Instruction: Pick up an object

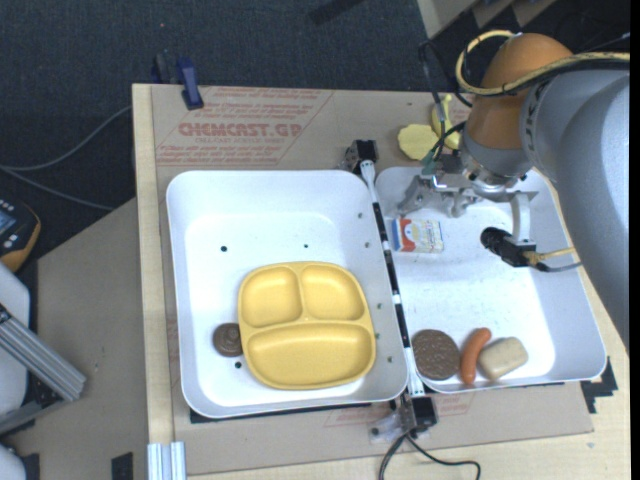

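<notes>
- The grey arm with the orange band (pixel 505 93) reaches in from the right and hangs over the far end of the right-hand shallow white bin (pixel 575 353).
- Its metal two-finger gripper (pixel 447 196) points down into that bin's far left corner; the view does not let me tell its state, and nothing is seen held in it.
- Just below the gripper, a small white carton with red and blue print (pixel 419 235) lies flat on the bin floor, close to the wall shared with the other bin.
- Along the near edge of the same bin sit three things in a row: a round dark brown cookie-like disc (pixel 435 353), an orange sausage-shaped piece (pixel 472 354) touching it, and a pale beige lump (pixel 502 357) just beside that.
- A yellow object (pixel 416 141) lies on the bench beyond the right bin, near the arm.
- The left-hand shallow white bin (pixel 200 208) holds a yellow three-compartment plastic tray (pixel 304 323).
- A small brown round disc (pixel 228 340) lies against the tray's left edge.
</notes>
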Controlling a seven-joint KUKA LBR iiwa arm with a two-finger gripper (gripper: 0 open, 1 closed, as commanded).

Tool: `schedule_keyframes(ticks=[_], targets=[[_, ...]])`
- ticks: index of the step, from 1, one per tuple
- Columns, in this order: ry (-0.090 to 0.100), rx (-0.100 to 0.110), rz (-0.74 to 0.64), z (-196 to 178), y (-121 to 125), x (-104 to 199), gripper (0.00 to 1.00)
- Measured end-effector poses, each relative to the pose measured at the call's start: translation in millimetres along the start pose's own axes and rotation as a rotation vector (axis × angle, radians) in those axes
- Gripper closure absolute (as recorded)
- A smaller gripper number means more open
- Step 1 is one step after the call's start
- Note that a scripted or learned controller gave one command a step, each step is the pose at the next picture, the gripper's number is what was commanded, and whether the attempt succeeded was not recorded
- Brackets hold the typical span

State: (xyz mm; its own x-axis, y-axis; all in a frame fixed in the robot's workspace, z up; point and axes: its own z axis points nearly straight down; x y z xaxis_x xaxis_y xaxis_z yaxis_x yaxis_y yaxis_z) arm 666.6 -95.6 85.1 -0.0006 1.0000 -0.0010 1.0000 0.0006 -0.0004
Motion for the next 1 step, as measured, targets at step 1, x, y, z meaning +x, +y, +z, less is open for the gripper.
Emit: schedule_keyframes(ticks=[1], targets=[[0.0, -0.002, 0.0, -10.8, 0.7, 0.1, 1.0]])
